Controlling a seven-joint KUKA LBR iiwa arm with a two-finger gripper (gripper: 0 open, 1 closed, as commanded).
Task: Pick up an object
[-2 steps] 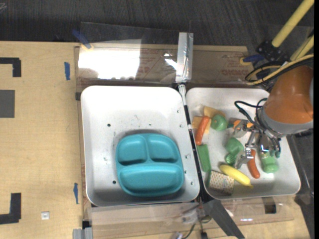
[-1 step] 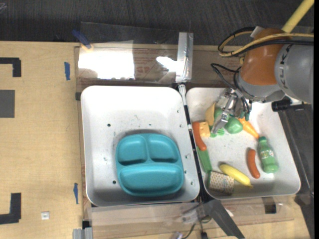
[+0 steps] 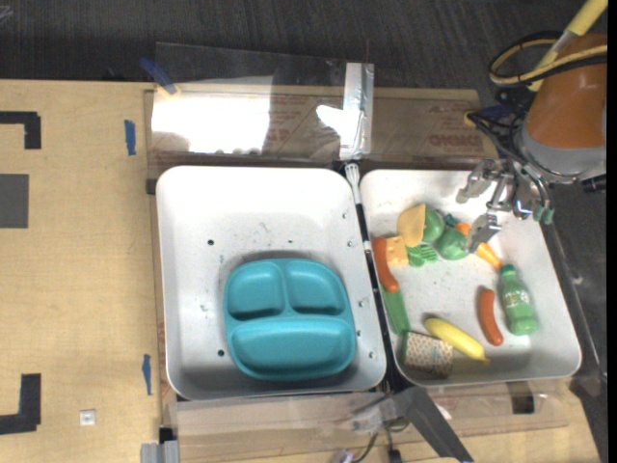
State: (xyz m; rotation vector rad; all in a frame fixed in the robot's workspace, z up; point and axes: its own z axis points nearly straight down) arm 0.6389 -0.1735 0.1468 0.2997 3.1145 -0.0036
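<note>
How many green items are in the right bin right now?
4 that I can make out: a green bottle near the right wall, a green vegetable under the gripper, a small green piece beside it, and a green stick along the left wall. Others may be hidden.

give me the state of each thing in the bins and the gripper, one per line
teal tray: flat in the left bin, compartments bare
green bottle: lying on its side, right bin
banana: lying flat near the front wall
red sausage: lying loose beside the bottle
green toy: resting in the pile at the back
gripper: low over the pile beside the green toy
</note>
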